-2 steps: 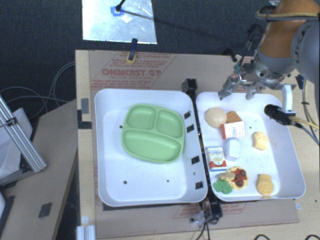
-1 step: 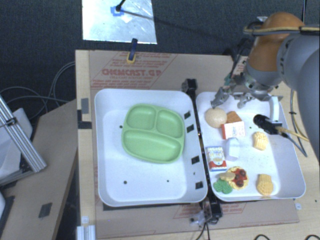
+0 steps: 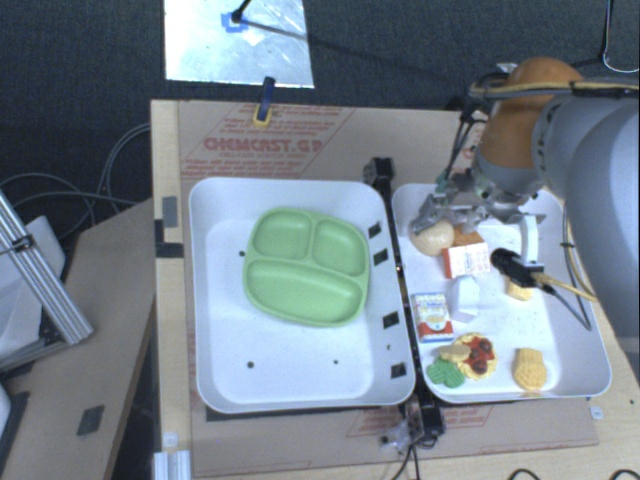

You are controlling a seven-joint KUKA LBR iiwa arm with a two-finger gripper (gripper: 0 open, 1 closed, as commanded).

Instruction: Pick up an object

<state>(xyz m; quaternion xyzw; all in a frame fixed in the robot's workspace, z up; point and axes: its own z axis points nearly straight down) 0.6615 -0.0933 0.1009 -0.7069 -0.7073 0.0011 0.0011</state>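
Note:
My gripper (image 3: 447, 216) is low over the back left part of the right bin (image 3: 590, 353), reaching in from the right. A beige round roll (image 3: 432, 237) lies right under its tip, touching or nearly touching it. Just in front sit a red and white box (image 3: 467, 261) and a small white cup (image 3: 466, 294). Nearer the front lie a small printed carton (image 3: 432, 317), a toy pizza slice (image 3: 472, 353) with a green leafy piece (image 3: 446, 373), and a yellow ridged piece (image 3: 530, 368). A small yellow chunk (image 3: 518, 290) rests to the right.
The left bin (image 3: 215, 368) holds a green divided plate (image 3: 306, 266). A black divider with clips (image 3: 392, 258) runs between the two bins. The arm's grey body (image 3: 600, 158) looms over the right bin's back right corner.

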